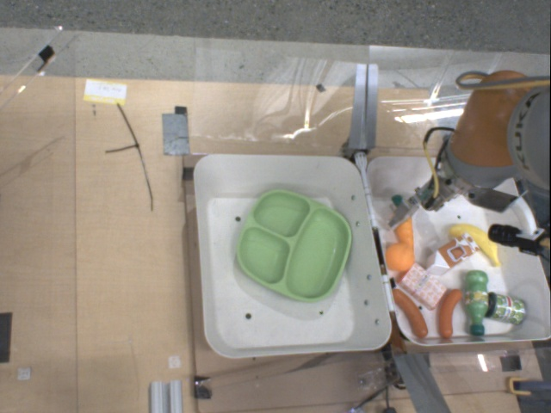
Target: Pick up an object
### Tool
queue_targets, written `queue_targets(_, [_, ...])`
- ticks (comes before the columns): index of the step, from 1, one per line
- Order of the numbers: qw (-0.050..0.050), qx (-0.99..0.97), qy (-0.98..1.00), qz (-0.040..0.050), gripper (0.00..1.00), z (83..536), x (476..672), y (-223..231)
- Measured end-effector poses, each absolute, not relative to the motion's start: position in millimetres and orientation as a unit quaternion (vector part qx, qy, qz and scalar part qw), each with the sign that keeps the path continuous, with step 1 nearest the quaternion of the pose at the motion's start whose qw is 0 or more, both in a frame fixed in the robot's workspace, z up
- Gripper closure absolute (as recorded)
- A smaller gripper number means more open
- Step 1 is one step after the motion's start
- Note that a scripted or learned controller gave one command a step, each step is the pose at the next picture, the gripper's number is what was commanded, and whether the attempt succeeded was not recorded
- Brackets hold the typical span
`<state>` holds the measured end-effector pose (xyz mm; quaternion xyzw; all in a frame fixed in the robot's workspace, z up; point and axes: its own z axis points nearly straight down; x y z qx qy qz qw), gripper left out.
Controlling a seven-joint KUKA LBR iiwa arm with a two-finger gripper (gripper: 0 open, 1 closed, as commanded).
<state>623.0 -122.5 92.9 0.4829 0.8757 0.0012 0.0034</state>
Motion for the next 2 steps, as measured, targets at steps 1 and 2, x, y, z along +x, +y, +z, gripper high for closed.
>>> queue_targets(1, [0.008,0.483,0.876,0.0037,1.00,107,625.8,-123])
queue_targets(2, [0.005,0.435,0.900,0.0024,1.00,195,649.8,-60])
